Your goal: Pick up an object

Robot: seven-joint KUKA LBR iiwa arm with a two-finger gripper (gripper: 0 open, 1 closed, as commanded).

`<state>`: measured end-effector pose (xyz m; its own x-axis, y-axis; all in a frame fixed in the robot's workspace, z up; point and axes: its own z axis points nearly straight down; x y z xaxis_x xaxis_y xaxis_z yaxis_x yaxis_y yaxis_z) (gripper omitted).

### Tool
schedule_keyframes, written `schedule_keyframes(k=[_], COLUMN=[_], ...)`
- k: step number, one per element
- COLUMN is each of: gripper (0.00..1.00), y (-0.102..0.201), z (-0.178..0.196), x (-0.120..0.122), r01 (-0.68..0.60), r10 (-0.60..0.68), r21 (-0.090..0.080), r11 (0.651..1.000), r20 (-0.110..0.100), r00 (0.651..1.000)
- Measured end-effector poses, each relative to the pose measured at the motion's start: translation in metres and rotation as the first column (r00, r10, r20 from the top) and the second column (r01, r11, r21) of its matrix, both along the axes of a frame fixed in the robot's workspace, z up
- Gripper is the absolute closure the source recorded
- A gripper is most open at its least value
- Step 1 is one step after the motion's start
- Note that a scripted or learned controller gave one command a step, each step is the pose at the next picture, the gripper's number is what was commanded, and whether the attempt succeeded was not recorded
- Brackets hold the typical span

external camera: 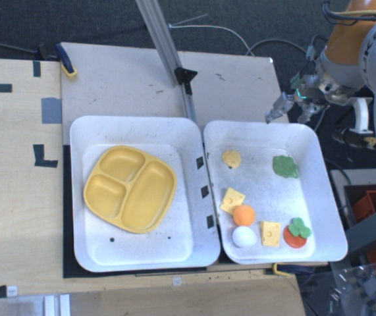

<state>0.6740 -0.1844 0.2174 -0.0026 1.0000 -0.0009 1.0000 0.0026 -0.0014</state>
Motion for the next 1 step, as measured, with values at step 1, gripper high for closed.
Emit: schedule_keyframes(k=[1], gripper=[0.0], y=[0.0053], z=[-0.1281], x=[-0.0003], r01=[0.003], r10=[-0.003], r21=[-0.005], r11=[1.0], r20=[-0.009], r00=[1.0])
